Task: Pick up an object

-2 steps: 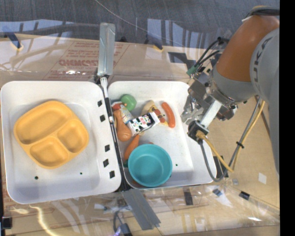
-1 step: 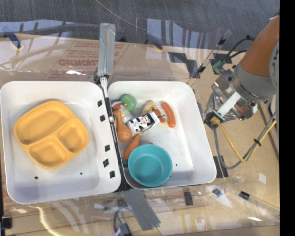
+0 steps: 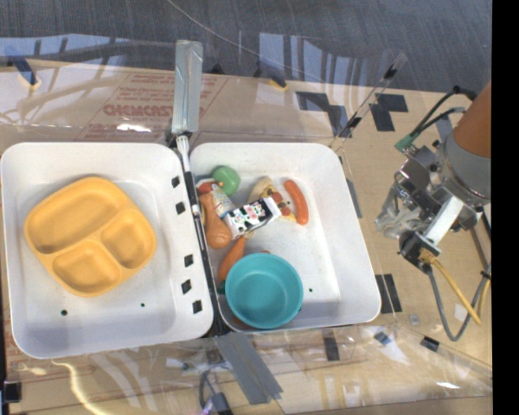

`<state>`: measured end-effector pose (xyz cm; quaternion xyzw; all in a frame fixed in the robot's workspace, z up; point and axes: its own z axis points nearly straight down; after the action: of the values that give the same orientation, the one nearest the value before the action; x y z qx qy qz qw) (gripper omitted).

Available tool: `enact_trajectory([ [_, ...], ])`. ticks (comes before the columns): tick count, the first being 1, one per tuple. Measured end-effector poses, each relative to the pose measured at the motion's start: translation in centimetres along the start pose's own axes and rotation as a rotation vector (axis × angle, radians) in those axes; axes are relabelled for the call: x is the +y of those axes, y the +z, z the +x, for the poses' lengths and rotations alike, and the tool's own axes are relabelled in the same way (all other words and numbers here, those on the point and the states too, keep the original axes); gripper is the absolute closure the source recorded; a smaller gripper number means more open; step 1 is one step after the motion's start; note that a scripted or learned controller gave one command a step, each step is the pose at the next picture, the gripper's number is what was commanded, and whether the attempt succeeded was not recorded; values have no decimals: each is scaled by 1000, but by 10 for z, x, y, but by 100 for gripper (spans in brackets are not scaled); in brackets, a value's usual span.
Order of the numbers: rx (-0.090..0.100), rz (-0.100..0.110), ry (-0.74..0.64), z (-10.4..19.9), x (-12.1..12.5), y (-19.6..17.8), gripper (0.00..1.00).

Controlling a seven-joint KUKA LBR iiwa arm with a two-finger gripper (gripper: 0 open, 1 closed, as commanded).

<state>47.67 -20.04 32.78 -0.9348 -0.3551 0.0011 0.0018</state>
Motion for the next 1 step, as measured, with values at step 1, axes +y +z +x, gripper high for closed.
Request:
enact_trajectory([
  [1,-5,7,23,27,-32,104,100],
])
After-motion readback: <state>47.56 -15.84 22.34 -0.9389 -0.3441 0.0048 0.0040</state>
